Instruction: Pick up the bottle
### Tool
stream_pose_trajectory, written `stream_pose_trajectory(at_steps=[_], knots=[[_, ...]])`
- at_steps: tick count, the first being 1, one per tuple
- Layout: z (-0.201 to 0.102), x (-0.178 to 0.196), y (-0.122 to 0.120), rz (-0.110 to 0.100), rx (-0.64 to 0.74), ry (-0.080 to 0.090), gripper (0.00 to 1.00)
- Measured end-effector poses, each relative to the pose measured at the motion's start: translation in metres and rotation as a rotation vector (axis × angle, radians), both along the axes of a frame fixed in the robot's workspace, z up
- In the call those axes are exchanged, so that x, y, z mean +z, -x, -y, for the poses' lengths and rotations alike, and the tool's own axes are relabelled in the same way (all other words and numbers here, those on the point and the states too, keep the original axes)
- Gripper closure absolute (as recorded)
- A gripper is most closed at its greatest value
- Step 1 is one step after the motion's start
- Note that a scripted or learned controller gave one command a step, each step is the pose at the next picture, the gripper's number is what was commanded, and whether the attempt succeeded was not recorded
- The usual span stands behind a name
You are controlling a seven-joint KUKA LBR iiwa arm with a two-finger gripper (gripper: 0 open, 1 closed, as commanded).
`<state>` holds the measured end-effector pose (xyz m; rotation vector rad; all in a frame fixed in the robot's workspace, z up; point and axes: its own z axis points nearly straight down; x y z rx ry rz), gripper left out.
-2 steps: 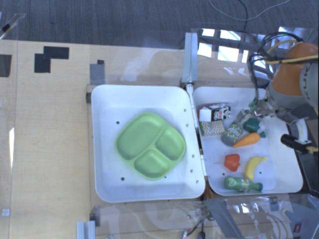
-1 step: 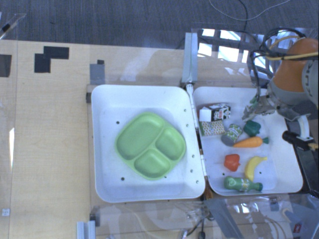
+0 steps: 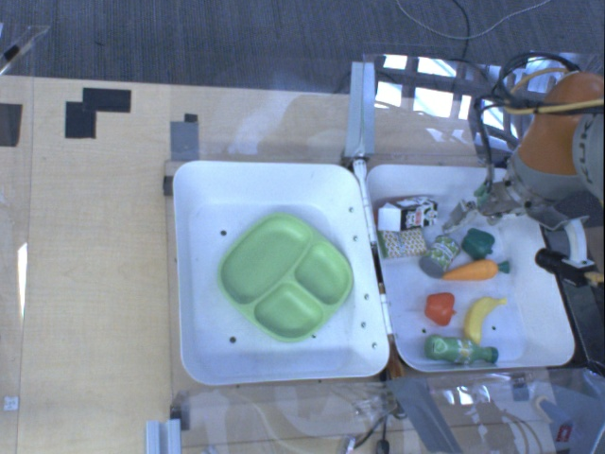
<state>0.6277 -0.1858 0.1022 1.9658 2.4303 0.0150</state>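
Bins sat side by side on the bench, and the left bin (image 3: pixel 198 253) held a green divided plate (image 3: pixel 286 275) at its middle. The right bin (image 3: pixel 558 343) held everything else, placed here relative to the carrot (image 3: pixel 470 271) lying near its centre: a green bottle (image 3: pixel 458 350) lay on its side well below the carrot, near the bin's front wall; a banana (image 3: pixel 480 317) lay just below the carrot, with a red pepper (image 3: pixel 440 307) below and to its left; a small can (image 3: pixel 440 253) touched the carrot's left end; a dark green item (image 3: pixel 477 243) sat just above it; two small cartons (image 3: pixel 406 216) stood up and to the left. The gripper (image 3: pixel 482 206) hung above the carrot, well apart from the bottle; whether its jaws were apart or together could not be made out, and nothing was seen in them.
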Motion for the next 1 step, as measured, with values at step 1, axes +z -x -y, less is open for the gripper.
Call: stream_pose_trajectory(at_steps=[1], knots=[[-0.0078,-0.0031,0.0388,-0.014,-0.408,-0.006,0.0]])
